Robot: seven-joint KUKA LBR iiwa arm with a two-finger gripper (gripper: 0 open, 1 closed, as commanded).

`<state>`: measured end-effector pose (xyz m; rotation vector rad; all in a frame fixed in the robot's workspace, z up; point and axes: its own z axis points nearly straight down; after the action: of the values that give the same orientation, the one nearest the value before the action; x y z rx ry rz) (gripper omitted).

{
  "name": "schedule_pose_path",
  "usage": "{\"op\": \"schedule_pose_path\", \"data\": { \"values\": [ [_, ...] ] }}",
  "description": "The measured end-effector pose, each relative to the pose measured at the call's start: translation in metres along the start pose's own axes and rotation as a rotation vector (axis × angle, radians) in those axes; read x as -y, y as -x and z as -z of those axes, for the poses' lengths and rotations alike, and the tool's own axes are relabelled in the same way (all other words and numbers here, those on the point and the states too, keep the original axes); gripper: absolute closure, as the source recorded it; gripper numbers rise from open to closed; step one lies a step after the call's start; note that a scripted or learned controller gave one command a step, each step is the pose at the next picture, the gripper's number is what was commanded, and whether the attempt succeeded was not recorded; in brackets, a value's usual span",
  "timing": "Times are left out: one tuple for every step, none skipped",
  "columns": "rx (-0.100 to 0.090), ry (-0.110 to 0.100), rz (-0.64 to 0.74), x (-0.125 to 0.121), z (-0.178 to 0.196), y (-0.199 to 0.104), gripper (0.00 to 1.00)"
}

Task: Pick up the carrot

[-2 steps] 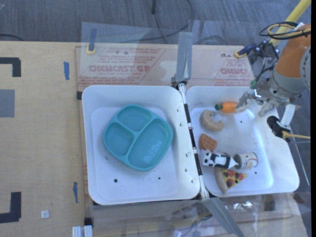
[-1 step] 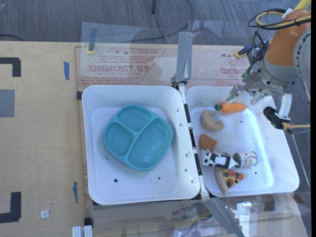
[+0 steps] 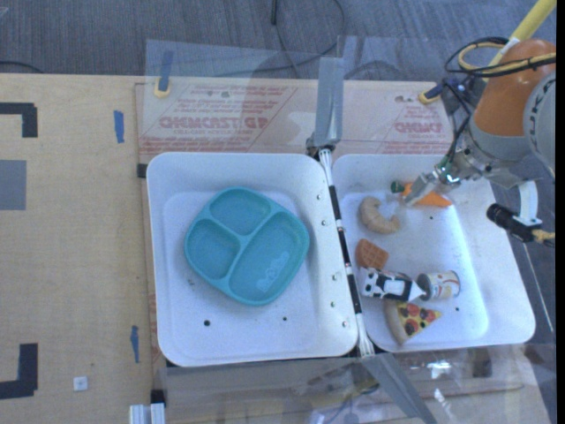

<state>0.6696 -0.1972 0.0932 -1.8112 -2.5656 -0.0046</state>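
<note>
The carrot (image 3: 432, 200) lies in the right bin (image 3: 503, 321), near its far wall toward the right-hand corner; it reads as a small orange wedge, with a bit of green and orange just to its left that may be its leafy end, though that is too small to be sure. The gripper (image 3: 422, 189) sits right at the carrot's left end, its pale fingers slanting down toward it; whether the jaws are spread or closed I cannot tell, since the tips blur into the carrot and the white floor; nor can I tell whether the carrot is between them, so no grasp can be claimed. The carrot appears to rest on the bin floor, so as I judge it the approach is made and the grasp and lift are left to do.

Just left of the gripper lies a croissant (image 3: 379, 215), close enough to be nudged; nearer the camera are a waffle-like biscuit (image 3: 372, 254), a black-and-white toy (image 3: 387, 285), a small can (image 3: 444, 284) beside it, and a pizza slice (image 3: 411, 319) by the near wall. In the left bin (image 3: 177, 334) sits a teal divided plate (image 3: 248, 246), well apart from the work.
</note>
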Motion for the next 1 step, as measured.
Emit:
{"op": "schedule_pose_path", "data": {
  "values": [
    [0.008,0.008,0.002,-0.0019,0.0100,0.0010,1.00]
  ]
}}
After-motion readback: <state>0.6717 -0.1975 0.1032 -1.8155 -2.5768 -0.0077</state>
